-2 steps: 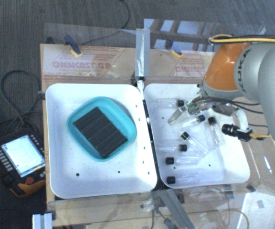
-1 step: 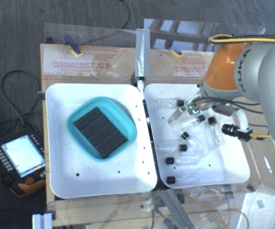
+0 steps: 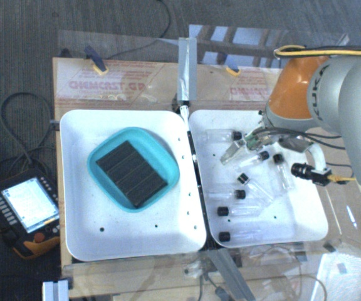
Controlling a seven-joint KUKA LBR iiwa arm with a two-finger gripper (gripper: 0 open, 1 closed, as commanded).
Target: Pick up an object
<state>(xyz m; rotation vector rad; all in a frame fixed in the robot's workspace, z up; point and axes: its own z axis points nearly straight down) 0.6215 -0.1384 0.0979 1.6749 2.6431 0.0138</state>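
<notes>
My arm (image 3: 331, 99) reaches in from three o'clock over the right bin (image 3: 306, 227). My pincer (image 3: 242, 148) hangs low near the bin's twelve o'clock edge, tips pointing toward nine o'clock; I cannot tell how wide it stands. Small clear tubes with black caps lie scattered in this bin. One tube (image 3: 263, 156) lies just beside my pincer at four o'clock, another black cap (image 3: 242, 179) sits near it at six o'clock, and more lie farther off toward the bin's seven o'clock corner. The left bin (image 3: 80, 231) holds a teal dish (image 3: 165, 162) with a dark ribbed block (image 3: 132, 173) in it.
</notes>
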